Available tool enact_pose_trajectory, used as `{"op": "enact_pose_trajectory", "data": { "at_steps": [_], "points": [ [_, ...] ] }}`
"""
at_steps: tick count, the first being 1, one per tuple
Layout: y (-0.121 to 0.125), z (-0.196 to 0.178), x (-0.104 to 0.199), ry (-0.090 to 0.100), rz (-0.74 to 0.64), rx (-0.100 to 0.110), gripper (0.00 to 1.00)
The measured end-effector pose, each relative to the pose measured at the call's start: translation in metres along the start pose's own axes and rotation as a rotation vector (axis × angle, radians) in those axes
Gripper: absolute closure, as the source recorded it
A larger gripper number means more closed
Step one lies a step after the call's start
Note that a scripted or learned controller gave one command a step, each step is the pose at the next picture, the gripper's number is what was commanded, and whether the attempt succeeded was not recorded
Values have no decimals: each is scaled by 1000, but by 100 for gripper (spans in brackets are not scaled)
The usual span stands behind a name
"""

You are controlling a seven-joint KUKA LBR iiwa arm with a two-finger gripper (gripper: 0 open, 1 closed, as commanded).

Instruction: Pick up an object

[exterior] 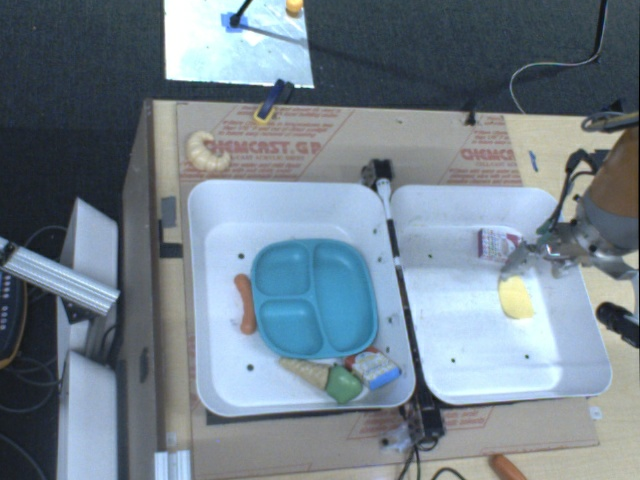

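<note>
**Right bin: gripper hovering beside yellow item**

Gripper [532,255] is hanging over the right bin [470,388], entering from the right edge; whether it is released or clenched cannot be told. Yellow object [517,298] is lying on the bin floor just below and slightly left of the tool, long axis running roughly up-down in the camera view. A small white-and-pink packet [497,243] is sitting just left of the tool.

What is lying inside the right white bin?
Inside the right bin lie a yellow lump and a small packet. The hand hangs above them, so part of the floor beneath it is hidden.
</note>
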State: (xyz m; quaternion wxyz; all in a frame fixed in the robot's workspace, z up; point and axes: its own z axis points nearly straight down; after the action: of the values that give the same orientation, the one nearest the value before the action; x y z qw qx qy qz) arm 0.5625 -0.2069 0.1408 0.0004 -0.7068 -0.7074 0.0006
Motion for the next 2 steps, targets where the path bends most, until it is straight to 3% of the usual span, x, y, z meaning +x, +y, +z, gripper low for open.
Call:
{"op": "enact_pose_trajectory", "data": {
  "at_steps": [1, 2],
  "points": [
    [-10, 0, 7, 1, 0, 0, 0],
    [-7, 26, 1, 0, 0, -2, 0]
  ]
}}
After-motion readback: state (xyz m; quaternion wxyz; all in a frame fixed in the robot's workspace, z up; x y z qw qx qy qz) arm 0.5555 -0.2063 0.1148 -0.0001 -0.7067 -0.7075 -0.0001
